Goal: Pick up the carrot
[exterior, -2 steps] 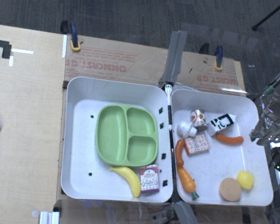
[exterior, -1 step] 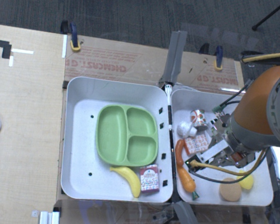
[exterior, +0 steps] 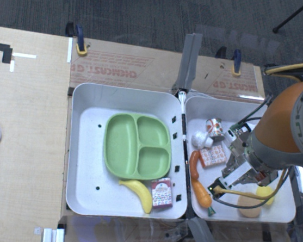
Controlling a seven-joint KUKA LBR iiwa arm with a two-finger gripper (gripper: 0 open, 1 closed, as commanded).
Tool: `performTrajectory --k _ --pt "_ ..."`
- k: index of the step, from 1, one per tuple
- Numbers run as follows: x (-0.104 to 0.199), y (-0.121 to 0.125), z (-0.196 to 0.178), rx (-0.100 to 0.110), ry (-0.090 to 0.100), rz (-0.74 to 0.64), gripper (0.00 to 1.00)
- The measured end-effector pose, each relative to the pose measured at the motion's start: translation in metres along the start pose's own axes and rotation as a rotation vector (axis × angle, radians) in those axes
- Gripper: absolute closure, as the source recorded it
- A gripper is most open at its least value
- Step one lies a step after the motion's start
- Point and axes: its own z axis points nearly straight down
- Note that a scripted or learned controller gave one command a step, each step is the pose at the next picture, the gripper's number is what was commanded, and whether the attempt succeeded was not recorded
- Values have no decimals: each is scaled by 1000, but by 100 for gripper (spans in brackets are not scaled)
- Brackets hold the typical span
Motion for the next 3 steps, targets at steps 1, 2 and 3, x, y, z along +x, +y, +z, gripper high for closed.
performTrajectory --k 1,2,3 --pt "5 -6 0 -2 2 347 100" --pt "-36 48 81 2 1 410 100" --pt "8 13 -1 -2 2 435 100"
